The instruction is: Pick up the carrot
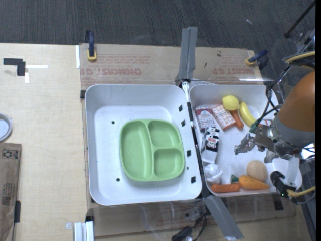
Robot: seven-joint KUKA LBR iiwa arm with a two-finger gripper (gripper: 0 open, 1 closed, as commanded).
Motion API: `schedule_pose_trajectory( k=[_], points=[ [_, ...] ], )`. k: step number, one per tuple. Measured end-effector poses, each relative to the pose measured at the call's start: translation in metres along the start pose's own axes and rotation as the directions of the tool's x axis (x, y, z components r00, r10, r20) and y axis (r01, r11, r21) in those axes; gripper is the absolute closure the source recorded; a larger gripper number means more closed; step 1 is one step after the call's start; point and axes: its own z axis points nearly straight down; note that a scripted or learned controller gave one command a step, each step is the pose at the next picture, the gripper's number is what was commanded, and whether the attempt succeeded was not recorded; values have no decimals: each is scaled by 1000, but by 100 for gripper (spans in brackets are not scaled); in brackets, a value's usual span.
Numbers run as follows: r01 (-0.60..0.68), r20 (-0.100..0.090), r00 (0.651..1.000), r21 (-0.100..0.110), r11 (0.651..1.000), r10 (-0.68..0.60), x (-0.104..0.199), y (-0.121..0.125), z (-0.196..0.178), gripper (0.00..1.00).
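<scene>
At the far left edge lies a brown paper bag (9, 185) with a small printed mark, too small to read. Mirrored red lettering on the cardboard sheet (120, 64) at the upper middle seems to read CHEMCAST. A green divided plate (152, 149) sits in the left bin (95, 134). In the right bin (251, 88), the carrot (253, 183) lies at the lower edge, just below a beige egg (256, 169). Above them hovers the gripper (247, 145), fingers spread and gripping nothing.
</scene>
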Motion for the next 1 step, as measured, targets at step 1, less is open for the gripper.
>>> schedule_pose_trajectory(
  k=[1],
  points=[
    [390,0,921,-1,921,-390,-1,-6,53,0]
  ],
)
